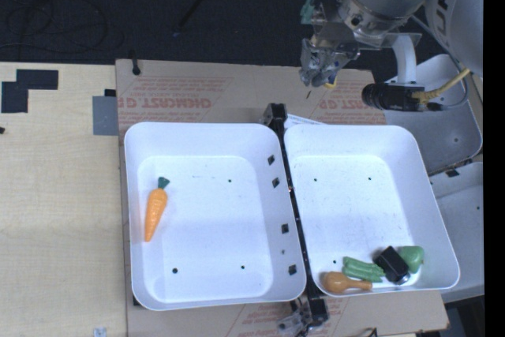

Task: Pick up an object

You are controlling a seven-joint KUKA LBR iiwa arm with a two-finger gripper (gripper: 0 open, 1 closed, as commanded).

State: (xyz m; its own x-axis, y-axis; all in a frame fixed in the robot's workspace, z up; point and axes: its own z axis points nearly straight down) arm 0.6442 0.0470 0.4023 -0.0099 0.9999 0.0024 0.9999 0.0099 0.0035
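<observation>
An orange toy carrot (155,209) with a green top lies at the left side of the left bin (201,142). In the near right corner of the right bin (355,140) lie a green pod-shaped toy (362,269), a small black block (391,263), a green rounded toy (412,255) and an orange-tan pear-shaped toy (344,282), all close together. My gripper (319,73) hangs high above the bench, beyond the far rim of the right bin, far from all the objects. Nothing shows between or under its fingers.
A black clip divider (282,193) runs between the two bins. Brown cardboard (205,95) lies under and behind the bins. A pale wooden bench top (55,201) with dark patches extends to the left.
</observation>
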